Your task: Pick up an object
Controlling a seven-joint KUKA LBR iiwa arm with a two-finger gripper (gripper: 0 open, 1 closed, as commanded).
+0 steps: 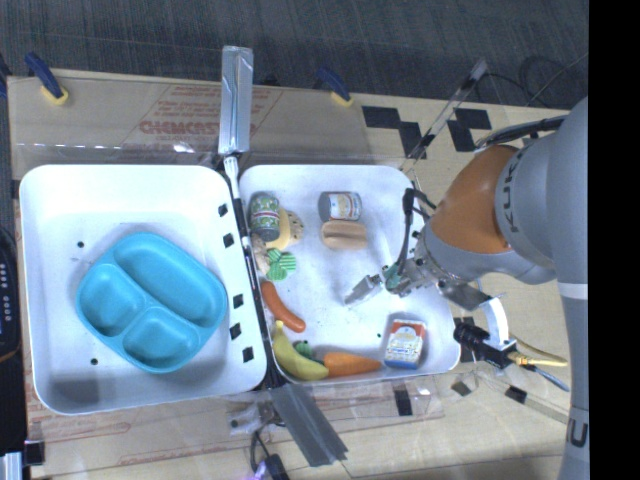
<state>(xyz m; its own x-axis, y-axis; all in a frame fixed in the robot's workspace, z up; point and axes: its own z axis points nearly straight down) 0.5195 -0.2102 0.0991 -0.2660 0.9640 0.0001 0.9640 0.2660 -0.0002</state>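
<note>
Grey two-finger gripper low over bare floor of right white bin; finger spread: cannot tell, nothing seen gripped. Step judged: approach, no pick yet. Nearest candidate, small white-and-orange carton, just beside. Next move: shift over carton, descend.

Dark grey carpet floor showing beyond a cardboard-covered tabletop; blue clamps gripping its far edge, black squares lying on it, even light falling.
</note>
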